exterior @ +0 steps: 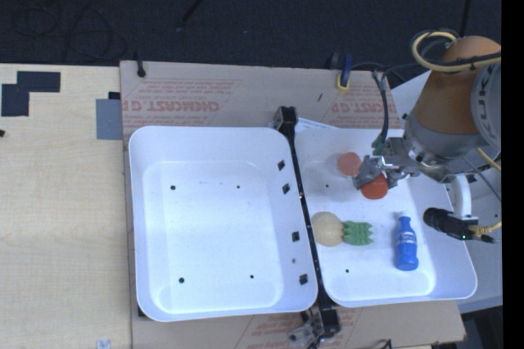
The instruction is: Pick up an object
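Sitting lower right, the right white plastic bin [458, 286] is holding a blue bottle [405, 243], a cream-and-green toy [341, 230], a pink ball [350, 164] and a red ball [375, 189] below the gripper [372, 171], whose grip I cannot tell.

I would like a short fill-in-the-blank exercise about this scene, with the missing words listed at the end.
1. The blue bottle lies in the ____ bin as the camera sees it.
2. The cream ball touches a ____ toy.
3. The gripper is above a ____ object.
4. The bench holds ____ white bins.

Missing words: right; green; red; two
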